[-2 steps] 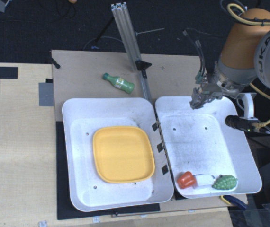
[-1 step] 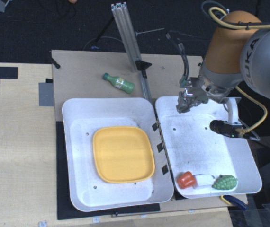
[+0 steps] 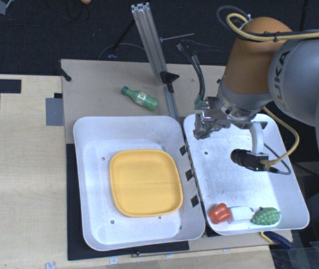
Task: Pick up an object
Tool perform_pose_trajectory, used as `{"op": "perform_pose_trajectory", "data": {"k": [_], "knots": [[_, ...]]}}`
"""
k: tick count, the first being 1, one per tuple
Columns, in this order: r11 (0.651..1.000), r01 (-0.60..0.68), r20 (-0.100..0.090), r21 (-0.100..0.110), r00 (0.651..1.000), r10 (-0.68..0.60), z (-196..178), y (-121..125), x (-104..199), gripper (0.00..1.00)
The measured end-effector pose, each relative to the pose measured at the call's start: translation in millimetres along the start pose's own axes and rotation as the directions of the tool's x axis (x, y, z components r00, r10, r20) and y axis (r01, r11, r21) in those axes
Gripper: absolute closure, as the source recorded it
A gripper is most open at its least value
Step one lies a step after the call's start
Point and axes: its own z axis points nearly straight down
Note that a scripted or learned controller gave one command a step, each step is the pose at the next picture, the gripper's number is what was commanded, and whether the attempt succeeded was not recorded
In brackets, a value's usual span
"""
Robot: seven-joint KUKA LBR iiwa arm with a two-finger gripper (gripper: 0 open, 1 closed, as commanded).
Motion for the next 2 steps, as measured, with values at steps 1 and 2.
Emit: {"op": "perform_pose_trajectory", "data": {"k": [1, 2], "knots": [[1.0, -0.001, 0.0, 0.002, 1.0, 0.001, 11, -33, 40, 1.0], [1.0, -0.001, 0.001, 0.002, 1.0, 0.001, 25, -56, 84, 1.0]]}}
